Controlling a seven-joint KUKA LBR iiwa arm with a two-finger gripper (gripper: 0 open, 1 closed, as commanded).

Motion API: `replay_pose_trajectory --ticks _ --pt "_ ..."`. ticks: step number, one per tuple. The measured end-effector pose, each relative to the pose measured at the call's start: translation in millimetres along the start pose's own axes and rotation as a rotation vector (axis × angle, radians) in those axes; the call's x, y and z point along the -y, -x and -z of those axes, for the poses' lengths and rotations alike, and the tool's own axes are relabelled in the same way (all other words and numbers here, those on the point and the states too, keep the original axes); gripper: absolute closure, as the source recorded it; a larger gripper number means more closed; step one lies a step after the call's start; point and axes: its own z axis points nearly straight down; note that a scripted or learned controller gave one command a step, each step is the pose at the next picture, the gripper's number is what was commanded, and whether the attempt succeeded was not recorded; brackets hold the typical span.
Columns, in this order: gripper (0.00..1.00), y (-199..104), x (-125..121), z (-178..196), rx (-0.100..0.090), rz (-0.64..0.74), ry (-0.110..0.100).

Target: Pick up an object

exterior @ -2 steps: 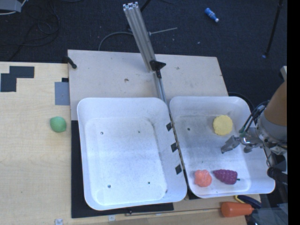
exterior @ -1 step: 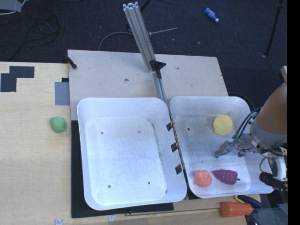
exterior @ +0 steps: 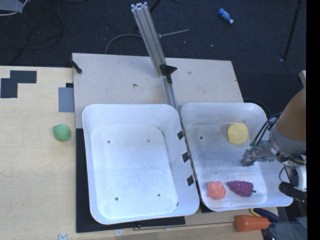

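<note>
The grey two-finger gripper hangs low in the right white plastic bin, apparently mid-approach; whether its jaws are open I cannot tell. The round yellow lemon-like toy lies just beyond it, so the next move calls for centring over that toy before descending

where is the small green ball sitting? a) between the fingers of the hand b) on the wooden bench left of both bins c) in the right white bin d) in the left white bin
b: the small green ball rests on the pale wooden bench, left of the left white bin and outside both bins.
</note>
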Motion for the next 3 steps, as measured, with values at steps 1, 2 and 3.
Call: replay_pose_trajectory --ticks 1,2,3 --pt "1.00 0 -9 45 0.000 0.001 0.000" --pt "1.00 1 -9 97 0.000 0.001 0.001" --pt "1.00 -55 3 96 -0.002 0.004 -0.002"
